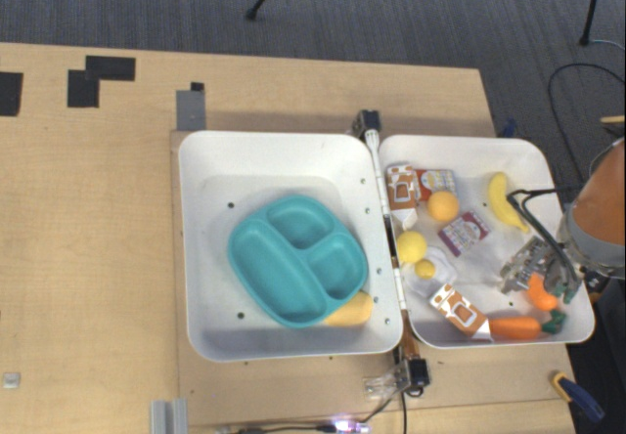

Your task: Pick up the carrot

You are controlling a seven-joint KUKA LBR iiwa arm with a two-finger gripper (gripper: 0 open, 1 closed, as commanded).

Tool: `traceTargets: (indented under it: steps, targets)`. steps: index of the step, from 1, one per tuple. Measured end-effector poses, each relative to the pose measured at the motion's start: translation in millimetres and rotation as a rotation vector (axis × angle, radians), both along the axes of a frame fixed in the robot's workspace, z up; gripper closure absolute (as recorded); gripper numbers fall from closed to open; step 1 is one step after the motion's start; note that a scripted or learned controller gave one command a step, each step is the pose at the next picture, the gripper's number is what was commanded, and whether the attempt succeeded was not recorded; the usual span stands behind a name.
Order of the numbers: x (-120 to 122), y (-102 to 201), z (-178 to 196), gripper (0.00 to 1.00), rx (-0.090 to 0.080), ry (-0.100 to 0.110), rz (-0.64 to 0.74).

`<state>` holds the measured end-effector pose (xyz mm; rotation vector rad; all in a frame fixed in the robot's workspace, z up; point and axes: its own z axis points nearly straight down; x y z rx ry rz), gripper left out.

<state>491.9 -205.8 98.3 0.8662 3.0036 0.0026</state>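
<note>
The carrot is orange with a green top at its right end. It lies along the front wall of the right bin, near the front right corner. My gripper hangs low over that corner, just behind the carrot and slightly to its right. A small round orange piece sits directly under the gripper, between it and the carrot's green end. Whether this piece touches the gripper is unclear. Nothing is visibly lifted off the bin floor.
The right bin also holds a banana, an orange, two lemons, and several snack packets. A teal divided plate and a yellow item lie in the left bin.
</note>
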Motion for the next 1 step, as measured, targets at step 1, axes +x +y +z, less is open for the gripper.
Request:
traceTargets:
  steps: [1]
  targets:
    - [17.5,55.1,40.3,1.00,0.001,0.010,0.141]
